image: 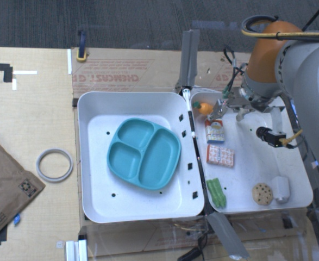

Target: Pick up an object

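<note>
Right bin [295, 162] — gripper [220, 109] near orange ball [205, 108].

The arm [289, 53] partly hides what may be an orange ball [205, 108].

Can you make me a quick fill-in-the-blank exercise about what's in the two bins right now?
1. The teal divided plate has ____ compartments.
2. The teal plate lies in the ____ bin as the camera sees it.
3. The round cookie lies in the same bin as the ____ pea pod.
4. The claw hangs near the small ____ ball.

Missing words: three; left; green; orange
</note>
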Robot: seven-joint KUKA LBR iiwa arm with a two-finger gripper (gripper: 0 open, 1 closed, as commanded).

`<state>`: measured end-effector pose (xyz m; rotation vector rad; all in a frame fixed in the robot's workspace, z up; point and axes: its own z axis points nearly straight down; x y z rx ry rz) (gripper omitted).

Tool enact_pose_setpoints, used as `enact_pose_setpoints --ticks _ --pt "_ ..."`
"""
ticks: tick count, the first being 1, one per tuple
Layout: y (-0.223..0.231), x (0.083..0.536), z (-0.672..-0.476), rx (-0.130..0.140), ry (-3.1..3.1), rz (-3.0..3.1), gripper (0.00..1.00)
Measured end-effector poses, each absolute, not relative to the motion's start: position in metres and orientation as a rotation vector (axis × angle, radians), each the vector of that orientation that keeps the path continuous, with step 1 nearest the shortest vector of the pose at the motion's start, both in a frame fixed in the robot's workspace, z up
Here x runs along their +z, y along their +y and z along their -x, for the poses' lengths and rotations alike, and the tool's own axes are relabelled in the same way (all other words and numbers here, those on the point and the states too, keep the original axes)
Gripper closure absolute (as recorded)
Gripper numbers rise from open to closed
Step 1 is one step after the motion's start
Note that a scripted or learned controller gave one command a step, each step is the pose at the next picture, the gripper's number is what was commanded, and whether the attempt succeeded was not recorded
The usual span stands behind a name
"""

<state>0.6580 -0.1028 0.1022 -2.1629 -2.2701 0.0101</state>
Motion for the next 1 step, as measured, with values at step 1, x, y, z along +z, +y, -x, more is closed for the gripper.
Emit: enact_pose_setpoints --ticks 1 --pt "-0.0961 0.0951 -0.5777 -0.005 -2.294 2.150 0.00"
